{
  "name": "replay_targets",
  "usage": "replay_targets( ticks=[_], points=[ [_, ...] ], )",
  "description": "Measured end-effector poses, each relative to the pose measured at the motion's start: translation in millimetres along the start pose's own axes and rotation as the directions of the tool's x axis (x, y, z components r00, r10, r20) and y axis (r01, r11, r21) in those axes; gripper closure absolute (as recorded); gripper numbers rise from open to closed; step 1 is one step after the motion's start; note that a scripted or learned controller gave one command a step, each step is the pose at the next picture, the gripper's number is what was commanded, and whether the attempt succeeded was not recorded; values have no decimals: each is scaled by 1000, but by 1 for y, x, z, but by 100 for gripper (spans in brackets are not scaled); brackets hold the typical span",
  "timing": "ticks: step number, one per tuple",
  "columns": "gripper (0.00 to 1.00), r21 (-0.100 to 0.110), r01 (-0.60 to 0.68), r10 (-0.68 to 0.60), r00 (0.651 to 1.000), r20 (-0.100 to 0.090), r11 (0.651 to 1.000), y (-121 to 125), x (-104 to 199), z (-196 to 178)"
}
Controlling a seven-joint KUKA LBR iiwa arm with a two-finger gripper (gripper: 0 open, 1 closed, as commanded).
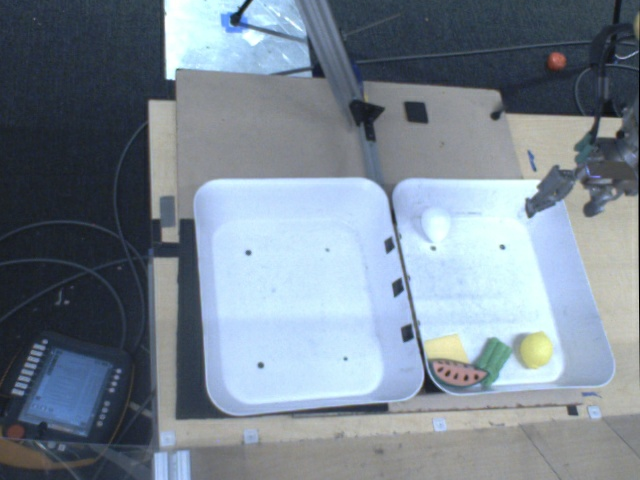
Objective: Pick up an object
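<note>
Two smooth, shallow white plastic bins, a left bin (295,288) and a right bin (575,268), are seen side by side on the tan worktop (270,128). The metal hand (570,196), fingers spread wide and holding nothing, is poised over the right bin's far right rim. A white egg-shaped object (436,224) lies near that bin's far left corner; a yellow block (447,347), watermelon slice (458,373), ridged green piece (493,358) and round lemon (535,349) are gathered along its near edge.

1 fixed camera looks down at a slant from above the bench (300,128), far enough back to take in both white bins (290,208) and surrounding dark floor (70,88).
</note>
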State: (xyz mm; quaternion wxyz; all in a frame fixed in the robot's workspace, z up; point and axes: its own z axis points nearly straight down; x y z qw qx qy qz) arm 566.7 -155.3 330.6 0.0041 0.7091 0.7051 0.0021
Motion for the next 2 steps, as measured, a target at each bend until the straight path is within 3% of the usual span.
replay_targets(
  ticks=[1,2],
  points=[
    [0,0,2,-2,1000,0,1000,-38,-45,-90],
    [0,6,37,-37,999,-4,999,16,15,-106]
  ],
)
